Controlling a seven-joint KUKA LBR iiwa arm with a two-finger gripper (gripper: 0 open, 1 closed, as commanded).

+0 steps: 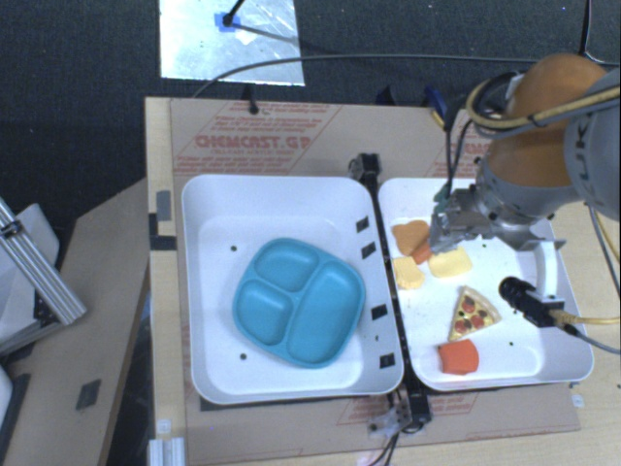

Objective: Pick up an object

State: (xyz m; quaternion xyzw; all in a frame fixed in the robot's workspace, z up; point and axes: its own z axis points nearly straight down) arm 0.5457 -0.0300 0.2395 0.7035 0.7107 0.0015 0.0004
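Note:
My gripper (441,233) reaches down into the right bin (572,352), its tip over the far left part of the bin. Just left of and below the tip lie an orange-brown piece (408,232) and a small red-orange piece (421,253). A pale yellow block (450,263) sits directly under the wrist, and a second yellow block (408,274) lies nearer the bin's left wall. A pizza slice toy (473,313) and a red-orange chunk (459,357) rest toward the front. The arm's body hides the fingers.
The left bin (218,357) holds a blue divided plate (298,301). A black clamp bar (383,280) runs between the two bins. A black cylinder part (524,302) of the arm juts over the right bin. Cables hang at the right.

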